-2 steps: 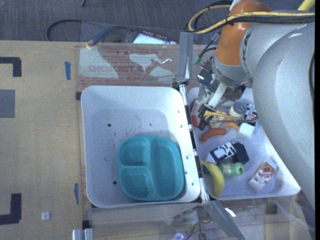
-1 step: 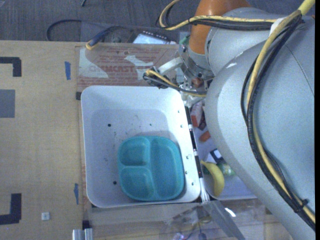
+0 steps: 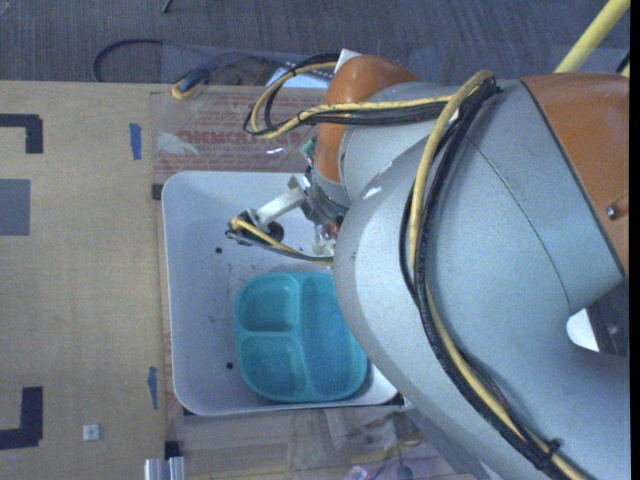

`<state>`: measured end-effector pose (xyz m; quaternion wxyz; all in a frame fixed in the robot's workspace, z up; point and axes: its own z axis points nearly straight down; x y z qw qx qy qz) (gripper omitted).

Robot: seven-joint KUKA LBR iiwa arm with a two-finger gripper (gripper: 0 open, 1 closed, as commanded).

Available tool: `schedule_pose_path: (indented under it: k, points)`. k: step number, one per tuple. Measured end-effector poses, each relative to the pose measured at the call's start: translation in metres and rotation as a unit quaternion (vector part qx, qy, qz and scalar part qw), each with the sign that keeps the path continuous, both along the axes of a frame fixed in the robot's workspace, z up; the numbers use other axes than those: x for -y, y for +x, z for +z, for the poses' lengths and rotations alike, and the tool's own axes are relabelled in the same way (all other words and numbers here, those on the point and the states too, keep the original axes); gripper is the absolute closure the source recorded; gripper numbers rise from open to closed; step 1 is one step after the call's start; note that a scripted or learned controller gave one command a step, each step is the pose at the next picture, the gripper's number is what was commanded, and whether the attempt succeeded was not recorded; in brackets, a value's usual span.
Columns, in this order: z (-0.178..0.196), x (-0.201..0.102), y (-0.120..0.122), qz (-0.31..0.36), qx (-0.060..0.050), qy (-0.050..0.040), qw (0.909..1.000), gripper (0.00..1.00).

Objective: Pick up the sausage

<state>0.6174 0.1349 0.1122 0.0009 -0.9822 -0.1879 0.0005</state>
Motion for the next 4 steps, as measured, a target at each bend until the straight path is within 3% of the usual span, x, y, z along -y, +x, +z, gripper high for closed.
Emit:
schedule_pose_path:
  k: [1, 2, 3, 4]
  points:
    - [-0.024, -0.072, 0.025, -0.003, 0.003, 0.0015, 1.0, 1.0]
    - [-0.014, -0.07, 0.026, -0.005, 0.003, 0.0024, 1.0, 1.0]
    - [-0.012, -0.07, 0.028, -0.004, 0.006, 0.0026, 1.0, 0.0]
    - [-0.012, -0.07, 0.028, -0.004, 0.006, 0.0026, 1.0, 0.0]
